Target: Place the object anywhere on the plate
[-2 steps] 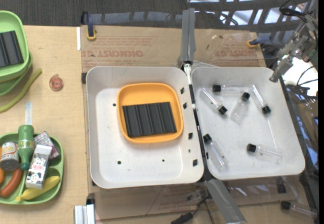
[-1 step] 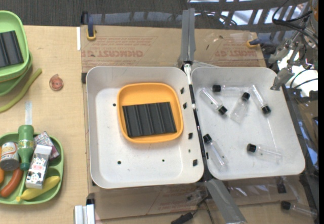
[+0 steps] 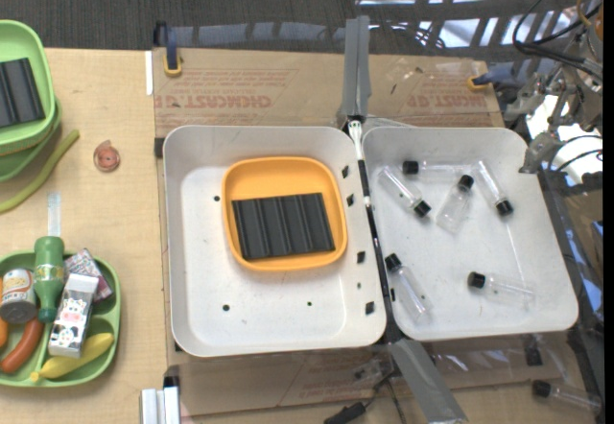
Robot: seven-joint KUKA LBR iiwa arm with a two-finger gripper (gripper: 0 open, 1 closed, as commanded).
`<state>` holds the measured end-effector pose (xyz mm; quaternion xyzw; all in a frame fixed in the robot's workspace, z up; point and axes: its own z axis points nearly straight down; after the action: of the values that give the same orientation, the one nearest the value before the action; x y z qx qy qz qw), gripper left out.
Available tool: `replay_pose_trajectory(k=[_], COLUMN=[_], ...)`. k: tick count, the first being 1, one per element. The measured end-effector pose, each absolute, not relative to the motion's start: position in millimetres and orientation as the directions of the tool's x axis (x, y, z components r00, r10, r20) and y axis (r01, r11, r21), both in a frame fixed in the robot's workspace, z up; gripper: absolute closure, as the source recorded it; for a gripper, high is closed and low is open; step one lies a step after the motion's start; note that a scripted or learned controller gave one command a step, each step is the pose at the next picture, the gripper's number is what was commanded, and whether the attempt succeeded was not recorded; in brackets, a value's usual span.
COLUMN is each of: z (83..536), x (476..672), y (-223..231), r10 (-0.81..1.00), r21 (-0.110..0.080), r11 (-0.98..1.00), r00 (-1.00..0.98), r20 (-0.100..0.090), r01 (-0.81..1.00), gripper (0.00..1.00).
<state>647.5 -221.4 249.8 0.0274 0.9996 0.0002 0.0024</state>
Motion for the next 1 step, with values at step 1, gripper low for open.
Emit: replay_pose_trajectory(k=[1], z=[290.7], x=[655.6], y=[-221.4], r10=[-0.118], r21=[-0.001], r11=[0.993], r00=[-0.993], r20=[-0.007], r01=[-0.118], gripper=[0.00])
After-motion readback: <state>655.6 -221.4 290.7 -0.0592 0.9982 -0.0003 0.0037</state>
